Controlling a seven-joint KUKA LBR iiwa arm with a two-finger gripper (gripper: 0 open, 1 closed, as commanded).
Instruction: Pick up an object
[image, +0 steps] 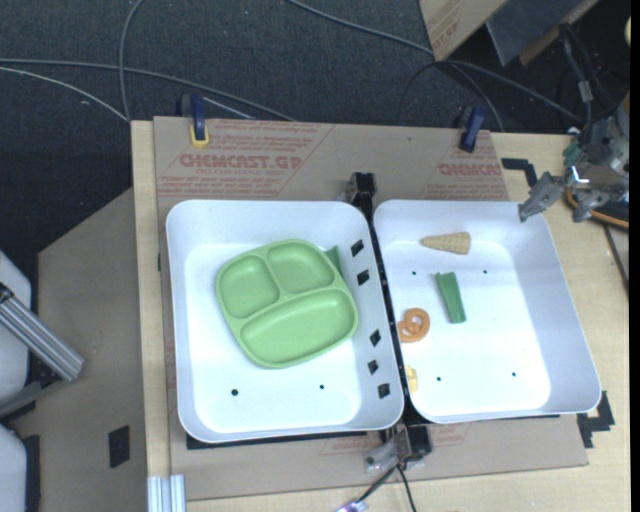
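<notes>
- I see two shallow white bins side by side on the bench; the left bin (190, 300) holds one thing, a pale green divided plate (287, 302) lying flat near its middle.
- That plate has three compartments, two small ones at the far side and one large one nearer me, and all three look bare.
- The right bin (560, 330) holds several small items, well apart from the plate.
- A tan, cone-shaped piece (446, 242) lies on its side near the far wall of the right bin.
- A dark green stick (450, 297) lies flat near the middle of that bin, its long axis running roughly away from me.
- An orange ring (414, 324) sits just left of the stick, close to the wall shared with the left bin, not touching the stick.
- A tiny yellow bit (411, 377) lies by the same wall, nearer me; I cannot tell what it is.
- The gripper (540, 196) hangs over the far right corner of the right bin, outside its rim, with nothing between its fingers; I cannot tell how far apart they stand.
</notes>
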